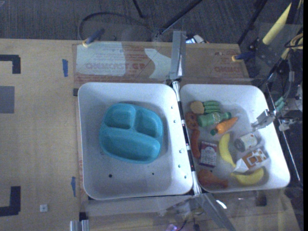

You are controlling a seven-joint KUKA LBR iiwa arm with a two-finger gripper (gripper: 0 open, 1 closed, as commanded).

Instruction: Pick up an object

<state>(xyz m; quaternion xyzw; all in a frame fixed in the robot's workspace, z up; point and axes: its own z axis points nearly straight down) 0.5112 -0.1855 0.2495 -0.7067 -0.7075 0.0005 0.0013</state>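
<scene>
Banana [240, 170] hugs the right bin's [276, 129] near edge.

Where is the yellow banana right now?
The curved yellow plastic banana lies in the right-hand white bin, near its front right, between the small red box and the white can.

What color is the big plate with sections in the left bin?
Blue-teal, seen in the camera view: the divided plate.

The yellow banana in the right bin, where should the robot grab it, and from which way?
Probably best at the middle of the banana, coming straight down from above. It lies flat and curved, so the fingers could close across its narrow width. A small can and a carton sit close inside its curve, so the upper half looks freer.
</scene>
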